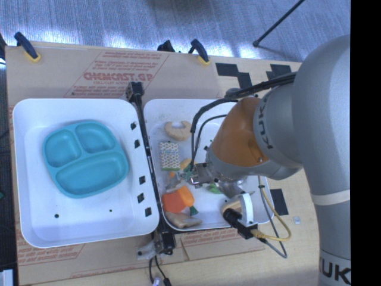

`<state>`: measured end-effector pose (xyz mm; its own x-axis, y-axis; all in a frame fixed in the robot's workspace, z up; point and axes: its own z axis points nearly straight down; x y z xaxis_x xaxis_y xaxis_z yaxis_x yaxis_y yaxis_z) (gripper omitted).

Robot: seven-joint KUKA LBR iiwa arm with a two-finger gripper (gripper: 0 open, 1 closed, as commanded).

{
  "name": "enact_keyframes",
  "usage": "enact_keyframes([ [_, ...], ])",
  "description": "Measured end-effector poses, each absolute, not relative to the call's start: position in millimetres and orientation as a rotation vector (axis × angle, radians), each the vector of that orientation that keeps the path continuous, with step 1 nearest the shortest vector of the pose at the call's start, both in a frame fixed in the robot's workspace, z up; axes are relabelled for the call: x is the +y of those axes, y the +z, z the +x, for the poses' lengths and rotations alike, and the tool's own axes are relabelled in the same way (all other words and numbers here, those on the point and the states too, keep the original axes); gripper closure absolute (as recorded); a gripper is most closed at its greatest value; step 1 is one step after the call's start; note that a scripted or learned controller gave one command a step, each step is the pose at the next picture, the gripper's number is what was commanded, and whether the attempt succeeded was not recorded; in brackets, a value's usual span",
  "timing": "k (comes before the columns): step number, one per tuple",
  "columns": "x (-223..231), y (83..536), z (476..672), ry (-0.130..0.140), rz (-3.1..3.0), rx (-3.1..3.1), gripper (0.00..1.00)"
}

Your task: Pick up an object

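Observation:
My gripper (pixel 194 174) reaches down into the right bin (pixel 156 113), mostly hidden under the orange wrist band and the grey arm. Several small objects lie around it. A beige ring-shaped piece (pixel 177 129) rests near the bin's far wall. A green-and-white checkered piece (pixel 169 155) lies just left of the gripper. Below the gripper, near the front wall, an orange block (pixel 178 201) sits beside a tan piece (pixel 185 221). A small green piece (pixel 212 188) peeks out under the wrist.
The left bin (pixel 24 177) holds a blue divided plate (pixel 85 158). A black hinged divider (pixel 143 154) runs between the bins. Yellow clamps (pixel 200 51) grip the bench's far edge. A yellow cable (pixel 271 234) hangs off the arm at the front right.

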<state>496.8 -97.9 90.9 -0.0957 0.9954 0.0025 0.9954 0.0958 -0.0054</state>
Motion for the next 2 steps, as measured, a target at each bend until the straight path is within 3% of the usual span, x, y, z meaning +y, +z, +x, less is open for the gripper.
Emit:
enact_keyframes([
  [1, -99, 101, 497.1, 0.006, -2.104, -2.325, 1.00],
  [2, -77, 213, 476.4, 0.004, -2.355, -2.075, 1.00],
])
